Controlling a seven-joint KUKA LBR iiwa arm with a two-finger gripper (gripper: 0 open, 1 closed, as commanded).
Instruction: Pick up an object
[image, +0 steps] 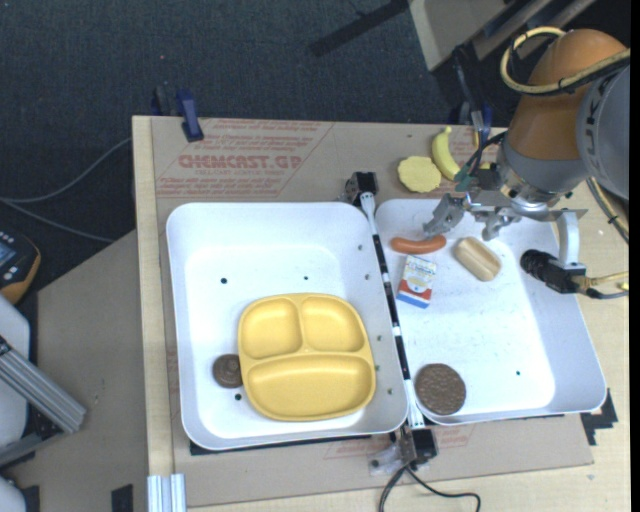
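1. The small red-brown sausage (417, 243) lies at the upper left of the right-hand white bin (520, 395).
2. The two-finger gripper (468, 218) hangs just above it to the right, fingers spread wide and holding nothing.
3. A tan bread roll (478, 259) lies beside it, with a small red, white and blue carton (418, 280) below.

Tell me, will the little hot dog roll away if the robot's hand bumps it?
Probably a bit. The hot dog is round and long, lying flat on the smooth right bin, so a sideways nudge could roll it. It looks like a small plastic toy, likely light and stiff, maybe slippery for the hand.
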